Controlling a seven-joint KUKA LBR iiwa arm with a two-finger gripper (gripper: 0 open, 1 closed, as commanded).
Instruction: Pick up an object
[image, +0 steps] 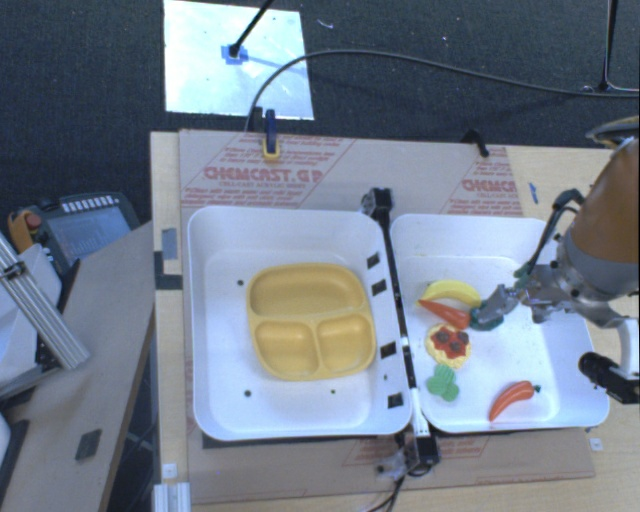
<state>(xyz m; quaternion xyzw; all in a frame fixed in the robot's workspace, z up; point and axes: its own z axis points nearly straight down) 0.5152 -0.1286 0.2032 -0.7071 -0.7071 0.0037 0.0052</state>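
Reaching in from the right, the grey arm sets its end effector (490, 312) low in the right bin (575, 395) — just beside the banana (451, 292) and the orange carrot (447, 312). Whether it is spread or pressed together cannot be told. A small pizza (449, 345), a green piece (442, 383) and a red-orange pepper (512, 398) lie nearby. A yellow divided tray (307, 320) rests in the left bin (215, 330).

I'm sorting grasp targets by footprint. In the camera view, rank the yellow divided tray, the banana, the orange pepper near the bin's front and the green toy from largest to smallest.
1. Yellow divided tray, by far the largest.
2. Banana.
3. Orange pepper, close to the banana in length, so that order is unsure.
4. Green toy, smallest.
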